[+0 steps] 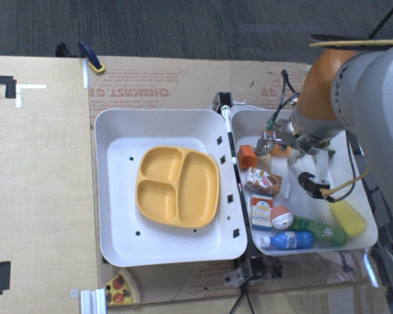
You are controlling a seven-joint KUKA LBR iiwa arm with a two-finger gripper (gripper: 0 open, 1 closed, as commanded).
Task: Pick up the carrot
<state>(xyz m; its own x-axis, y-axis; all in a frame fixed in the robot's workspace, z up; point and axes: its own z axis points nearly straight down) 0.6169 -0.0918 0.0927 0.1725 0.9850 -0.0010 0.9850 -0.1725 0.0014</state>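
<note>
An orange piece that looks like the carrot (pixel 281 152) lies at the back of the right bin (pixel 365 241), mostly hidden under the wrist. My gripper (pixel 273 143) reaches in from the right and hangs right over it, low in the bin. I cannot tell whether it touches the carrot. Just to the left, against the bin's left wall, sits a separate orange-red block (pixel 247 157).
The right bin also holds a brown snack packet (pixel 264 182), a white carton (pixel 261 212), a blue bottle (pixel 289 241), a green bottle (pixel 325 231) and a yellow fruit (pixel 348 218). The left bin (pixel 111 175) holds a yellow divided plate (pixel 178 186). A toy pizza slice (pixel 120 290) lies on the bench.
</note>
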